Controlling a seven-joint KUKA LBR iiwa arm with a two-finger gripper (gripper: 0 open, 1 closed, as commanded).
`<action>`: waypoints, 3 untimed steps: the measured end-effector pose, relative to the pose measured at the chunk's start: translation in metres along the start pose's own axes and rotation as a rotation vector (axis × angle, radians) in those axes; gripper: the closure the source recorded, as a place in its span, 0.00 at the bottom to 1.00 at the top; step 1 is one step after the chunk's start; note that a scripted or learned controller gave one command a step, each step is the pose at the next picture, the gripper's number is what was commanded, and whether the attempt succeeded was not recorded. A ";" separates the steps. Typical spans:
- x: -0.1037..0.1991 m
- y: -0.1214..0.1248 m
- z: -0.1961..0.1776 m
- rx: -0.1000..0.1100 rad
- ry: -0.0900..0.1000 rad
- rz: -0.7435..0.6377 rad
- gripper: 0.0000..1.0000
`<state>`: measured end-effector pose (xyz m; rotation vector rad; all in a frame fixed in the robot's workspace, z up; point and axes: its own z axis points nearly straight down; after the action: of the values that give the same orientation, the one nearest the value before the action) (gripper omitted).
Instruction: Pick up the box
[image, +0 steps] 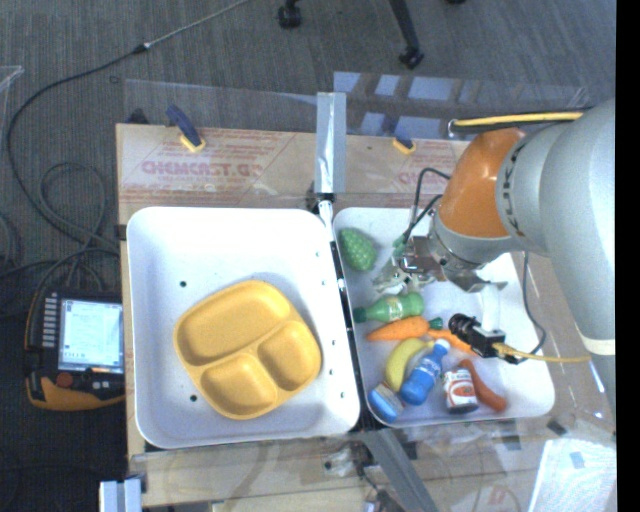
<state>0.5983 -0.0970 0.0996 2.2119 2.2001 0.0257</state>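
Grey arm (565, 180) reaching in from the right, orange-banded wrist bent downward, end effector (412, 265) low

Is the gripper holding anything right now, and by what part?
Cannot be told: the gripper hangs over the right bin above the green bottle, with nothing visibly between its fingers.

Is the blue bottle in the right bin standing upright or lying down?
Lying down. The blue bottle rests on its side in the right bin, white cap pointing to the upper right, leaning against the banana.
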 end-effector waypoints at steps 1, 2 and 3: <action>0.069 0.010 -0.116 0.028 0.004 -0.021 1.00; 0.069 0.010 -0.116 0.029 0.003 -0.021 0.00; -0.001 -0.073 0.005 0.026 0.007 -0.211 0.00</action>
<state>0.5258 -0.0980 0.0929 1.9818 2.4374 0.0006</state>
